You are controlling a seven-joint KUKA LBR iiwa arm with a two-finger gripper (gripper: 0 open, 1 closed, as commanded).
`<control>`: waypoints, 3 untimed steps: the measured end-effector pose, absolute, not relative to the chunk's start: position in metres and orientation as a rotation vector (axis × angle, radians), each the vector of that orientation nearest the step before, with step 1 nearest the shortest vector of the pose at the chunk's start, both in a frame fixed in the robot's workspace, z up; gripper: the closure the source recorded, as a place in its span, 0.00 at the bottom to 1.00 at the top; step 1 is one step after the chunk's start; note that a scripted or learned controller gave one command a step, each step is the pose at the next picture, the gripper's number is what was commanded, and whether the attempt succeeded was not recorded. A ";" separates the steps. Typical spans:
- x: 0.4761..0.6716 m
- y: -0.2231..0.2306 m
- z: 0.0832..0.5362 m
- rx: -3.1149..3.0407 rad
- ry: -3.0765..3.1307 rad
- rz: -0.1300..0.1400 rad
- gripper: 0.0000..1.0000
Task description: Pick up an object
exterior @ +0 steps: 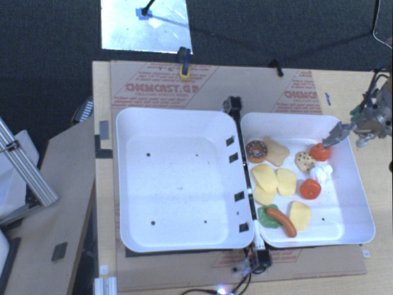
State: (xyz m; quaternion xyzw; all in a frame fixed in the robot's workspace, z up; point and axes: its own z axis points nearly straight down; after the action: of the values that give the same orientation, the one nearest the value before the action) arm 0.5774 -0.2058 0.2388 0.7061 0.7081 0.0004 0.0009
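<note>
Two white bins [178, 125] on cardboard-covered bench [159, 85], dark carpet [49, 35] behind.

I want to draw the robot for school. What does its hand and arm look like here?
At the right edge you see the gripper: grey metal, with a thin finger pointing toward the right bin. Behind it sits a chunky grey block with small dark parts and thin cables around it. The picture is blurry there, so I can't make out any markings or other colours.
</note>
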 end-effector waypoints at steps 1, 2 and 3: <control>0.588 -0.205 0.105 2.224 2.230 -0.006 0.00; 0.542 -0.167 0.086 2.219 2.218 0.005 0.00; 0.488 -0.098 0.088 2.213 2.215 0.005 0.00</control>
State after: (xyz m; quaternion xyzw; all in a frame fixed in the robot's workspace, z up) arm 0.4877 -0.0983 0.0881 0.7067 0.7075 0.0015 0.0054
